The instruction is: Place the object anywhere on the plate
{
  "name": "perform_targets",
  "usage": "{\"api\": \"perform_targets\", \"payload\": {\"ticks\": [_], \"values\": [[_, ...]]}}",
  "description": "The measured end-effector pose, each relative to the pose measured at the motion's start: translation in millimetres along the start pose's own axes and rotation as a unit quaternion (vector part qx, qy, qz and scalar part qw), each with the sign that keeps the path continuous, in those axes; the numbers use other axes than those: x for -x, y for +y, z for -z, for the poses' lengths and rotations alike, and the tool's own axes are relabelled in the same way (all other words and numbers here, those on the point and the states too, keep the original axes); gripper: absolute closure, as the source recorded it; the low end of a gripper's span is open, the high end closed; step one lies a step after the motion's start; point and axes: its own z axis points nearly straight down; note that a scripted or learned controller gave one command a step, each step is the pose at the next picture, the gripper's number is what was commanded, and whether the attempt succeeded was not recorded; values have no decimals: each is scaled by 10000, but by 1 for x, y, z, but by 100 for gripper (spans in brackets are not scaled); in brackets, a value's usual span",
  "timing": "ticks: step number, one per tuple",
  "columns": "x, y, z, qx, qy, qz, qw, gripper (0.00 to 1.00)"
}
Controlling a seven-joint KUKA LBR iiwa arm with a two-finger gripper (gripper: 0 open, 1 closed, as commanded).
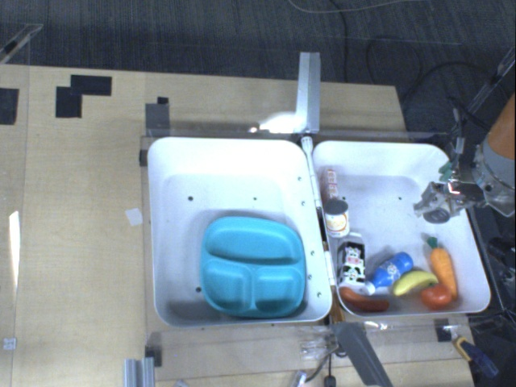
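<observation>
**Pale bench, two white bins**

Dark carpet (pixel 161 14) lies behind a pale, smooth bench (pixel 72 216). A thin black cable (pixel 339 6) curls over the carpet, and black square marks (pixel 81 93) sit on the bench top. A grey metal post (pixel 310 91) stands where the two bins meet.

The left bin (pixel 173 176) is white and shiny. The blue plate (pixel 254 264) lies flat in its near half. It looks like plastic, with round corners and three dips in it.

The right bin (pixel 379 168) holds the small things. A thin tube (pixel 330 182) and a round jar (pixel 335 216) lie along the wall between the bins. Just below them stands a little white carton (pixel 351 264) with black spots. Next to it a blue thing (pixel 393 268) touches a curved yellow banana (pixel 414 281). A long red thing (pixel 364 299) lies by the near wall, a round red thing (pixel 436 297) sits under the banana's tip, and an orange carrot (pixel 443 268) with a green top lies at the right.

The gripper (pixel 439 206) hangs over the right side of this bin, just above the carrot's green end. I cannot tell if it is open or closed, and I see nothing held in it. I cannot tell which thing is meant for the plate. All of them are in the right bin, with the bin wall between them and the plate.
</observation>
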Motion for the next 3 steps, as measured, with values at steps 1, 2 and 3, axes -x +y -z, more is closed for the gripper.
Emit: {"api": "perform_targets", "payload": {"ticks": [1, 2, 3], "values": [[-75, -21, -116, -3, 6, -170, 9999, 100], [-178, 12, -32, -3, 13, 559, 9984, 100], [-259, -61, -32, -17, 14, 1179, 9930, 100]]}}
